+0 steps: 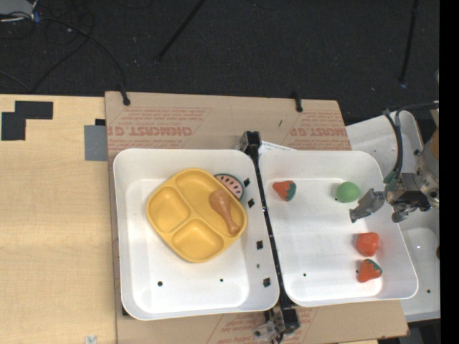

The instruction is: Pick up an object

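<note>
gripper (pixel 380 208) looks open and empty at the right bin (pixel 323 292) edge, green ball (pixel 348 191) just up-left of it, red tomato (pixel 367 244) just below, so either's a short hop

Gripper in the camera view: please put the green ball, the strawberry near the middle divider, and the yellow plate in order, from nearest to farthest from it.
Measured from the gripper at the right bin's right edge:
1. Green ball, right bin, just left of the gripper.
2. Strawberry, right bin, near the divider.
3. Yellow plate, left bin.
</note>
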`<action>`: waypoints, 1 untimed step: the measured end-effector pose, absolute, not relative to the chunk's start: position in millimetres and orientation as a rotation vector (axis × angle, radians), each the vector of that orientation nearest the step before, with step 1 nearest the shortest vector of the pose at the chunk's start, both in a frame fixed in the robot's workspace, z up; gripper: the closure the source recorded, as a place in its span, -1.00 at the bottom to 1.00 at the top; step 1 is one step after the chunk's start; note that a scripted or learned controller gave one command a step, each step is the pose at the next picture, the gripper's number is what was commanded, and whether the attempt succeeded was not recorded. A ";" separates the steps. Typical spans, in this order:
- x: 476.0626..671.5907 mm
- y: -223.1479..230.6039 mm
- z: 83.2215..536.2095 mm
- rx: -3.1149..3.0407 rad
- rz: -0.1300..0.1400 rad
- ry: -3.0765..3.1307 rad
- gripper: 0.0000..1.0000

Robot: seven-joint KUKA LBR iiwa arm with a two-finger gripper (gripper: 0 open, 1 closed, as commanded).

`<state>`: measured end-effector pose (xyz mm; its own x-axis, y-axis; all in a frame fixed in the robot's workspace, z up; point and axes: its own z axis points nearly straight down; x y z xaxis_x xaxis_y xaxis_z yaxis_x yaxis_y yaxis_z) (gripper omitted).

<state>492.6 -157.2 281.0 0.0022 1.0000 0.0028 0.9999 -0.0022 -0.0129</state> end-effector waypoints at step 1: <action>494.2 -157.0 286.1 -2.219 0.003 -2.220 -1.00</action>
